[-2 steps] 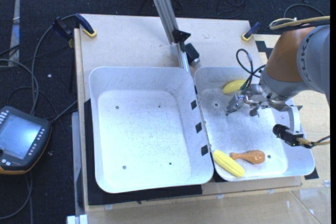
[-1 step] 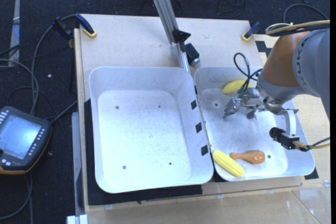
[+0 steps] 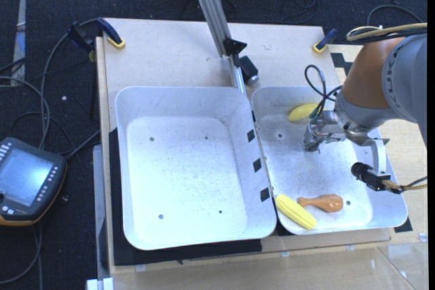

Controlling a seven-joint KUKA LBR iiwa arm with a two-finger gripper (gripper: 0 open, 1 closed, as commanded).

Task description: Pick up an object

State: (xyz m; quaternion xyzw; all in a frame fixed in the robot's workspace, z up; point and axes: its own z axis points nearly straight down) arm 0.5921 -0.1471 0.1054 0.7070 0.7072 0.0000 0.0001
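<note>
In the right bin (image 3: 285, 146) lie three objects. A yellow banana-like piece (image 3: 302, 111) rests near the far wall. A yellow corn cob (image 3: 296, 211) lies at the near left corner, and an orange drumstick-shaped toy (image 3: 323, 203) sits just right of it. My gripper (image 3: 312, 143) hangs low over the bin's middle, just below the yellow piece and well above the corn and the drumstick. The grey arm with its orange band comes in from the right.
The left bin (image 3: 183, 166) stands beside the right one, a divider with black clips between them. A slanted metal rail (image 3: 214, 7) crosses the bench's far side. A teach pendant (image 3: 27, 180) lies on the floor at left.
</note>
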